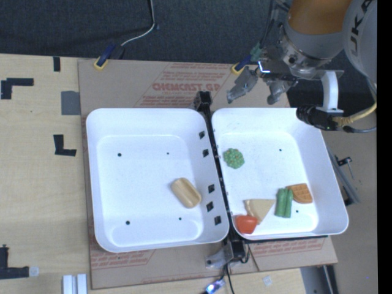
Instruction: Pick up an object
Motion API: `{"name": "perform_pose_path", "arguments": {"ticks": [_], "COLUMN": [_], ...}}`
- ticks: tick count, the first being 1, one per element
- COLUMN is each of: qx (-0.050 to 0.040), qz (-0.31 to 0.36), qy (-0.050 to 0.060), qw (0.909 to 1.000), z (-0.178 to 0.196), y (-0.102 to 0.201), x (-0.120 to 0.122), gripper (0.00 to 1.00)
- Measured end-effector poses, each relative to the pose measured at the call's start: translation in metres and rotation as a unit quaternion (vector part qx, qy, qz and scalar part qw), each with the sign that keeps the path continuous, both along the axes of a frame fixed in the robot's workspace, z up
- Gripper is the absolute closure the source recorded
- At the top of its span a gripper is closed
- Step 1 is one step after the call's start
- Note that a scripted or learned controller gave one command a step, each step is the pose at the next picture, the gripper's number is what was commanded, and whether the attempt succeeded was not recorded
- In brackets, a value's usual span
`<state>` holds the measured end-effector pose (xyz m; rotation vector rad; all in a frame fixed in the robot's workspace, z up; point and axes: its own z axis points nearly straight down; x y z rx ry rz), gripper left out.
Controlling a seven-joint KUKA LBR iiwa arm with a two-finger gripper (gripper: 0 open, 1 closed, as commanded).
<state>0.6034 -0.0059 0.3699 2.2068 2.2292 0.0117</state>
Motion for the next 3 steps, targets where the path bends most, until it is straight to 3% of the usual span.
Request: {"name": "perform_pose_path", "arguments": {"ticks": [1, 2, 3], "qx": [-0.0007, 0.0004, 0.0004], "qz": [-0.005, 0.001, 0.001], "qy": [0.016, 0.005, 0.006], "qw": [0.9999, 1.0000, 1.0000], "z": [-0.166, -0.141, -0.117], "y": [0.008, 0.109, 0.200], "x": [-0.072, -0.083, -0.123], "gripper": [0.00, 0.00, 0.00]}}
